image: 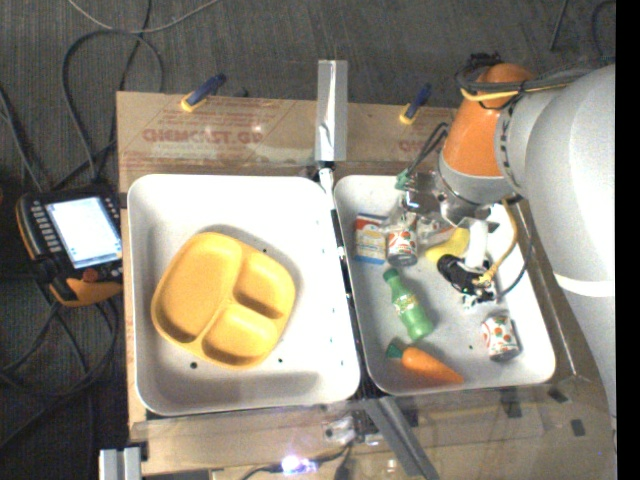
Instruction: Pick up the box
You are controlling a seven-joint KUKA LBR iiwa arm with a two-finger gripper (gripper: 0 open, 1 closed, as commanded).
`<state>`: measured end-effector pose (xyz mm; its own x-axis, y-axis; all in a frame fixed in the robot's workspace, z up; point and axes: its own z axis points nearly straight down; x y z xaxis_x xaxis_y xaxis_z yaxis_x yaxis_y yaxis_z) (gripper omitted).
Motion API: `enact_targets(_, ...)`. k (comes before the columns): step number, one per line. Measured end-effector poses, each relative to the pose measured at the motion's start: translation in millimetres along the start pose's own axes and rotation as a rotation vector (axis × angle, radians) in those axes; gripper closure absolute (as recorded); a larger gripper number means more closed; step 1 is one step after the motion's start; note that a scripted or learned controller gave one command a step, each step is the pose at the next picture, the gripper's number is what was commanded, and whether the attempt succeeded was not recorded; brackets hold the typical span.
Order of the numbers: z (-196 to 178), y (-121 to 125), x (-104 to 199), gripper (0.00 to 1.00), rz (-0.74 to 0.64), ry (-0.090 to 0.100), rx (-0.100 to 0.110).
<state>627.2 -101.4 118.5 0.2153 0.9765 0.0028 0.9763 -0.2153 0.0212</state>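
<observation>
- Looking down from the camera view, two white bins sit side by side: the left bin [140, 368] holds a yellow tray [226, 298], and the right bin [540, 363] holds the small items.
- The box [368, 238], white with red and blue print, lies flat in the right bin's upper left corner, close against the wall shared with the left bin. That corner spot leaves little room on its wall side, so I judge a grasp there awkward.
- The arm [480, 138] reaches in from the right, its orange band above the wrist, and the gripper [425, 213] hangs over the bin's upper part, just right of the box.
- A can [401, 245] stands touching or just beside the box's right edge, right under the gripper; the view is too cluttered to tell whether the gripper is around it or only above it.
- Whether the gripper is spread or pressed together cannot be told from here.
- Lower in the bin lie a green bottle [408, 305], a carrot [430, 364] and a second can [500, 336], all well apart from the box.
- A banana [452, 242] lies just right of the gripper.
- The box looks not yet lifted.
</observation>
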Motion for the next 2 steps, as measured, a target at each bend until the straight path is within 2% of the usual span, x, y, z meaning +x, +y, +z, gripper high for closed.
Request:
enact_targets(1, -64.5, -1.9, 101.5, 1.00, -0.058, -0.004, 0.024)
enact_targets(2, -191.8, -56.3, 25.0, 1.00, -0.448, -0.001, 0.022)
